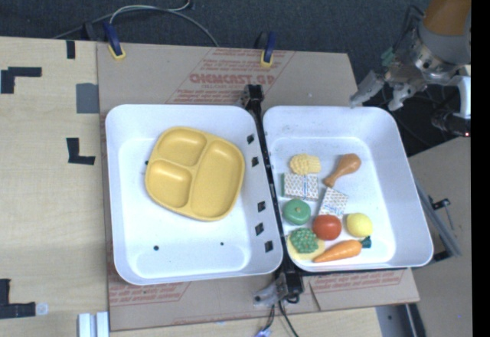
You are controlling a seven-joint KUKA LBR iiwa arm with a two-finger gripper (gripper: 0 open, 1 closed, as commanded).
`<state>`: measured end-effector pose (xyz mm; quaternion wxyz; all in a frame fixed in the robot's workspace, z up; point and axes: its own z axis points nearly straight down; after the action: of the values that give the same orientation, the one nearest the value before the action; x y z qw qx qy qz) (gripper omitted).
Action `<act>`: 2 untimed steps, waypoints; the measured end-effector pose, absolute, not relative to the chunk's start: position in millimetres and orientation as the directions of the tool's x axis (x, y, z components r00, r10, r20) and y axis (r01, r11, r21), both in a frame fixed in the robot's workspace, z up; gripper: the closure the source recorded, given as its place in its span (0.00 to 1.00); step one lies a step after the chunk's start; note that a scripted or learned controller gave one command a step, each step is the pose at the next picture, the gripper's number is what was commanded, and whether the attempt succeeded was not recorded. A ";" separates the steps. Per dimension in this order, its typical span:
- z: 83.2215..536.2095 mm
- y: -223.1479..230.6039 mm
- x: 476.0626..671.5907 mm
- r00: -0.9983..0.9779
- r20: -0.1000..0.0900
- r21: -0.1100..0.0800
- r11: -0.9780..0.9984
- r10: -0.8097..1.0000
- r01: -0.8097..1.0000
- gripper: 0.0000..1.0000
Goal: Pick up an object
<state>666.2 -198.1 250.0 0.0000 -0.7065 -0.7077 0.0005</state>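
A yellow divided plate lies in the left bin, on cardboard.

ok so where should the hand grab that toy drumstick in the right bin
Probably across the drumstick's thin pale shaft, coming straight down from above. It lies flat and diagonal, its round brown end up-right, with bare bin floor along both sides of the shaft for the fingers.

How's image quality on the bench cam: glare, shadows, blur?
Camera view: lighting even, soft shadows under the yellow plate and toy food; the white bins are bright, walls nearly washed out; the gripper at upper right is slightly soft; overall resolution is low, so the small print on the cardboard is hard to read.
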 end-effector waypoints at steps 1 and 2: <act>94.6 -178.1 658.1 -0.002 0.000 0.000 0.002 1.000 1.000 0.00; 86.6 -147.1 608.7 -0.001 -0.003 0.003 0.001 1.000 1.000 0.00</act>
<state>608.7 -147.1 86.6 -0.0022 -0.7068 -0.7075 -0.0003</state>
